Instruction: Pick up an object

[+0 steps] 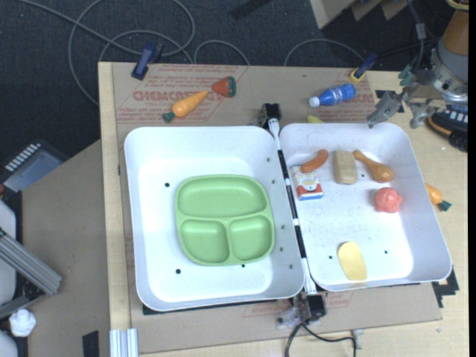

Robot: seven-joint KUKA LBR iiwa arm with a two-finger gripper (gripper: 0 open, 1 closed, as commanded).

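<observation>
Two white bins [149,288] are counted on the bench. One green tray [224,219] is held in the left bin. Six items [347,167] are held in the right bin. One carrot [187,104], one strawberry [225,87] and one bottle [334,95] are seen along the bench's far edge.

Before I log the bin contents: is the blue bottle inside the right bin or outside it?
Outside. The blue bottle lies on its side on the brown bench top, beyond the right bin's far rim, apart from the items inside.

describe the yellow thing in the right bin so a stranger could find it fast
Start at the right white bin. Go to its near edge, toward the bottom of the view, where a flat yellow oval piece lies alone. The other items cluster at the far end; none is yellow.
</observation>
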